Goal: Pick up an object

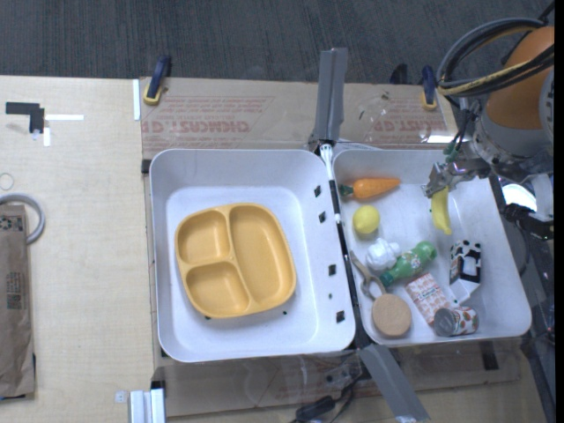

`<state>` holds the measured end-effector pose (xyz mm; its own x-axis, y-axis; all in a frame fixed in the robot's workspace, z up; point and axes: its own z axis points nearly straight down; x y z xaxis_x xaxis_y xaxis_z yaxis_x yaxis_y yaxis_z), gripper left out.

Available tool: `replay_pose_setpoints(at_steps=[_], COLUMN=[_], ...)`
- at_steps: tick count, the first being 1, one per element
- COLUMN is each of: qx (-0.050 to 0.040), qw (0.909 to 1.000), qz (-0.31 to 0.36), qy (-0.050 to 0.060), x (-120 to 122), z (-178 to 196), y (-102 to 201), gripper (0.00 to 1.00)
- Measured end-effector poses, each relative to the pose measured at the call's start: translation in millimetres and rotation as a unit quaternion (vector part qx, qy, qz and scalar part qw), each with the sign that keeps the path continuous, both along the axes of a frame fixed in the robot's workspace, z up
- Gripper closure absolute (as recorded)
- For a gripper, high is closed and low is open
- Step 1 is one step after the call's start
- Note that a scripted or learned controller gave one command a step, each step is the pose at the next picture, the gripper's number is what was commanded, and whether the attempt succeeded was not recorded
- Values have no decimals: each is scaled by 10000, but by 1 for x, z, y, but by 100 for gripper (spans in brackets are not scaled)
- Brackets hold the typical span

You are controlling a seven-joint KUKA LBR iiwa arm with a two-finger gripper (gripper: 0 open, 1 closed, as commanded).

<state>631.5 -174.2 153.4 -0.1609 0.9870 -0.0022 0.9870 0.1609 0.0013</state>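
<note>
Your gripper [443, 180] is hanging over the right bin [515, 311], its fingers pinching the top end of the banana [440, 213]. The banana is dangling upright just right of the lemon [366, 220] and carrot [374, 186].

We see a yellow plate [234, 260] with three parts lying in the left white bin [167, 236]. A grey bar [331, 95] stands up behind the spot where the two bins meet. Brown cardboard [231, 117] lies behind the bins, held by a blue clamp [159, 79]. A brown paper bag [15, 302] rests on the tan surface [70, 148] far left.
</note>
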Motion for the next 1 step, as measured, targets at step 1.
replay_pose_setpoints(at_steps=[1], qx=[2], qw=[9998], qz=[-184], qy=[6], x=[-7], z=[59], y=[73], gripper=[100])
